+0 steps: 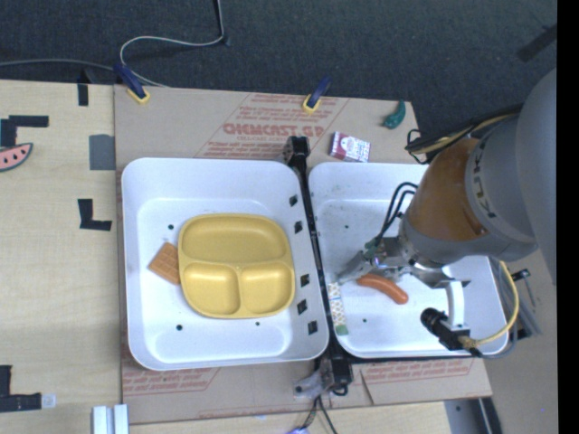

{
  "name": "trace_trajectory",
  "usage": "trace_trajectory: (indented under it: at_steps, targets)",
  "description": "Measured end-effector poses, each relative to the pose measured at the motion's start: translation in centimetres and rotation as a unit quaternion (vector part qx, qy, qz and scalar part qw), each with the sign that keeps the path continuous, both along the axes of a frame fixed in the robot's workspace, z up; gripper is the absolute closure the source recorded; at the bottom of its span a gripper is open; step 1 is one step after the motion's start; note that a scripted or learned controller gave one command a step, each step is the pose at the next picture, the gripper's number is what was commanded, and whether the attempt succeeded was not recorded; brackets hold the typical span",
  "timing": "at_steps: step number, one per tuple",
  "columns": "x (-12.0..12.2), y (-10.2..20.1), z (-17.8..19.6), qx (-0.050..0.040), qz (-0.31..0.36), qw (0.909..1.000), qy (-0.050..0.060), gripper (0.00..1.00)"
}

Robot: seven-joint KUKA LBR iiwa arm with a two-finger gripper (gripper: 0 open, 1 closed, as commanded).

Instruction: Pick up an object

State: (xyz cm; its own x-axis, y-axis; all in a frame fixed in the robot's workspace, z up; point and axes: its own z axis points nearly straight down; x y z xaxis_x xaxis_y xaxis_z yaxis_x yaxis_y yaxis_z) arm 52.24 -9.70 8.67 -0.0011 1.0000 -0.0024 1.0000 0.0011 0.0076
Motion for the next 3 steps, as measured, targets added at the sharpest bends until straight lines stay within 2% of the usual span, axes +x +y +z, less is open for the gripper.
trace_trajectory:
  at_steps: [1, 2, 3]
  targets:
    - [0.0, -0.1, 0.9, -0.0006, 0.000, 1.0000, 0.000, 1.00]
    - [0.0, -0.1, 0.9, -0.0005, 0.000, 1.0000, 0.000, 0.00]
    - [-3.1, -0.4, 0.0, 0.0003, 0.000, 1.0000, 0.000, 0.00]
